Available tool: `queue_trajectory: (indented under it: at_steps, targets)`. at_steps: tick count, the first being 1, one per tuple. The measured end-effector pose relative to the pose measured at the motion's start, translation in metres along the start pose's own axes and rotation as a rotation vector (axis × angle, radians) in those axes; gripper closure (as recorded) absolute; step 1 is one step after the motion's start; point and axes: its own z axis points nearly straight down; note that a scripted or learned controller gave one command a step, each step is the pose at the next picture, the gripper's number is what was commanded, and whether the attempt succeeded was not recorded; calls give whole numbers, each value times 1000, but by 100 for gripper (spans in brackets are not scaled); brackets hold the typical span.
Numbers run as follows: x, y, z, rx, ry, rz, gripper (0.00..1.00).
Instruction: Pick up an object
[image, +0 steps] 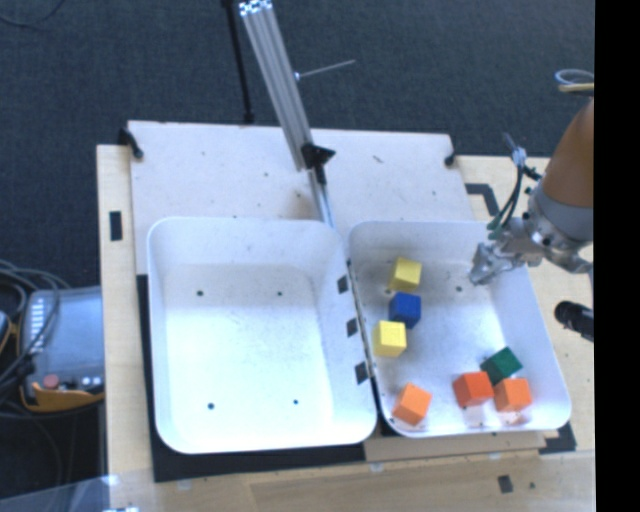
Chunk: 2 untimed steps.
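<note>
End effector (487, 265) hovering over the right bin's (535, 330) upper right part, grip state impossible to tell. Lying to its left, apart: yellow cube (406, 273), blue cube (405, 307) just below. Sitting well below, near the front wall: green cube (502, 362), orange cubes (473, 388).

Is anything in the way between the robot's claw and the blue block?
Nothing visible is. The gripper hangs over the right bin's upper right part, and bare white floor lies between it and the blue block. Yellow blocks sit just above and below the blue one, not between.
</note>
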Motion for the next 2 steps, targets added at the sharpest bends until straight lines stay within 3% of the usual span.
queue_trajectory:
  at_steps: [2]
  targets:
    - [90, 4, 5, 7, 3, -4, 100]
